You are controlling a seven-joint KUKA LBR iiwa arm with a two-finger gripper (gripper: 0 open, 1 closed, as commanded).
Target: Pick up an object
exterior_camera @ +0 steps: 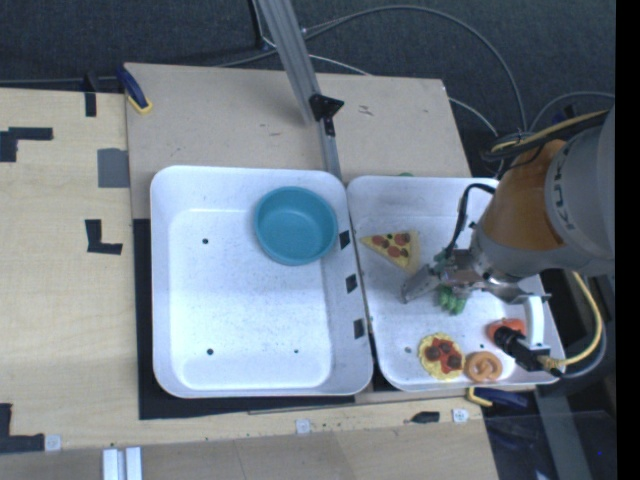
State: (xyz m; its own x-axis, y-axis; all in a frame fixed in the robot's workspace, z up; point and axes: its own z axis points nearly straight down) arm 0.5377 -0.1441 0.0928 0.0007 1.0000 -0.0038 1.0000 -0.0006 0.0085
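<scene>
One green toy (453,300) (small, leafy) beside gripper (418,289)

The grey arm (560,208) reaches in from the right, pincer (425,283) lowered, pointing left.

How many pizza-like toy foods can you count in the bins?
2. A pizza slice lies near the right bin's left wall; a round pizza sits near its front edge, beside a doughnut. The arm may hide others.
</scene>
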